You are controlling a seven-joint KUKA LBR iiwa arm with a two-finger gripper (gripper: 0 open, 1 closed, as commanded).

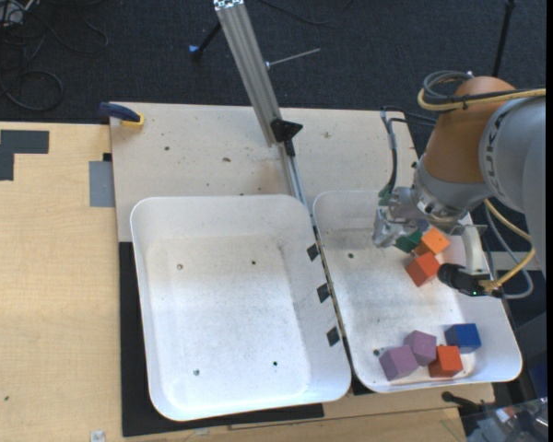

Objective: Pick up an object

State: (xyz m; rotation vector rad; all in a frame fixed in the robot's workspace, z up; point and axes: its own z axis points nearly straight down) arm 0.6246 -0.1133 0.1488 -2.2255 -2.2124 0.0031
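The right bin point(369, 293) holds several coloured blocks. An orange block point(434, 241), a red block point(422, 269) and a dark green block point(407, 241) lie together near its upper right. At the lower right are two purple blocks point(399, 362) point(422, 346), an orange-red block point(446, 361) and a blue block point(463, 336). My gripper point(388, 231) hangs low over the upper part of the right bin, just left of the green block. Nothing shows between its fingers.
The left bin point(166, 247) lies beside the right one, with black clips point(323, 291) along the shared edge. A slanted aluminium bar point(254, 72) rises behind the bins. A blue and yellow clamp point(121, 113) sits at the bench's far left corner. Cables hang by the arm.
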